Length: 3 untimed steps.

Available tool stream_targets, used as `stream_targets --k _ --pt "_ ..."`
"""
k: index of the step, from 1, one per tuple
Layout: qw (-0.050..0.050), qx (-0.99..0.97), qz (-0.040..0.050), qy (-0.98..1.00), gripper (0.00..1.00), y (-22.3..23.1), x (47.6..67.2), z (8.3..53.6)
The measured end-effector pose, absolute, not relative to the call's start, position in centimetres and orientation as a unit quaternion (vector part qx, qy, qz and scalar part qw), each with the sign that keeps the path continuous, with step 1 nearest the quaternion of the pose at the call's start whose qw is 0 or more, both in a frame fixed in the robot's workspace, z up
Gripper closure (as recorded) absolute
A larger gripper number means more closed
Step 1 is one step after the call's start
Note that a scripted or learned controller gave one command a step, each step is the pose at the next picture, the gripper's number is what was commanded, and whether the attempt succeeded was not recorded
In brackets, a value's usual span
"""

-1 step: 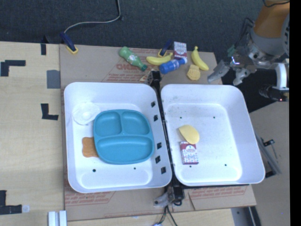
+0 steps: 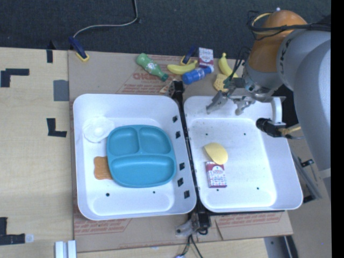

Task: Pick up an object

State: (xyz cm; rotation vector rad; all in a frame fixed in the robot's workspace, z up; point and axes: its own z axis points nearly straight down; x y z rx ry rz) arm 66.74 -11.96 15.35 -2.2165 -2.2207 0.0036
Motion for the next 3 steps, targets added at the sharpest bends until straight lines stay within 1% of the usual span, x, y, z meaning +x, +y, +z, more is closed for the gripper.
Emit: stream_targets --k 1,2,3 --pt "0.000 -0.707 -0.0002 -0.707 0.00 -10.0 61.9 8.6" --pt "-0.002 -0.707 -0.0009 -0.707 0.00 -10.1 58.4 8.7" --pt "-0.003 -0.706 -0.0020 -0.708 0.00 -10.3 57.4 8.7"
